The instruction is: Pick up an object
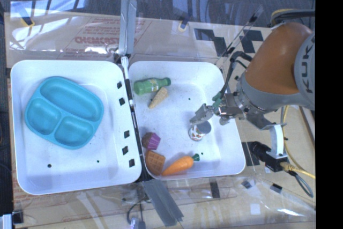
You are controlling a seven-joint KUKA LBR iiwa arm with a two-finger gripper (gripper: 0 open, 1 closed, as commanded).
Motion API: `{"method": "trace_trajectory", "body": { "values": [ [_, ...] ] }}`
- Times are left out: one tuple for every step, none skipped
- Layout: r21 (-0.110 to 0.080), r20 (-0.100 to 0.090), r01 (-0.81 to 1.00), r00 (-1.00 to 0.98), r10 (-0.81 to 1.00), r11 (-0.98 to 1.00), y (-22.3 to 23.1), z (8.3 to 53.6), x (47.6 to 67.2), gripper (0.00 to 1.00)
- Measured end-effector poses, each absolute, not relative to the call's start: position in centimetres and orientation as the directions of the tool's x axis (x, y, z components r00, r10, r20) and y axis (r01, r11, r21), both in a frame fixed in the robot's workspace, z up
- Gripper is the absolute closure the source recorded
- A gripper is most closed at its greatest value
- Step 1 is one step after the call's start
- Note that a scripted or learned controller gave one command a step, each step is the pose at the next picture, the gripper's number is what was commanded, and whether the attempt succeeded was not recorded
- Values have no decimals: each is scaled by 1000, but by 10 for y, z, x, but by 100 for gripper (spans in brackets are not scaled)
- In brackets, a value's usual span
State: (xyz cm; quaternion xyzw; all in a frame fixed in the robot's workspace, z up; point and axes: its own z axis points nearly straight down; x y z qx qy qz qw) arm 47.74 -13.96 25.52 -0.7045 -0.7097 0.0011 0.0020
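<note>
Reaching in from the right, the gripper (201, 122) hangs over the right bin (228, 166), fingers apart, nothing between them.

Nearest the camera in that bin lie one orange carrot (179, 164) with a green top, one brown waffle piece (155, 160) and one purple piece (152, 141); farther back, one tan cone (157, 97) touches one green bottle (150, 85). The left bin (21, 169) holds one blue three-compartment tray (64, 111).
</note>
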Motion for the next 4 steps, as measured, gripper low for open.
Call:
{"method": "trace_trajectory", "body": {
  "values": [
    [23,-7,1000,17,1000,-17,-149,133,523,0],
    [66,-16,997,36,999,-35,-190,119,499,0],
    [66,-23,998,-4,1000,6,-189,119,497,0],
    [58,-22,997,-48,999,49,-193,118,503,0]
  ]
}}
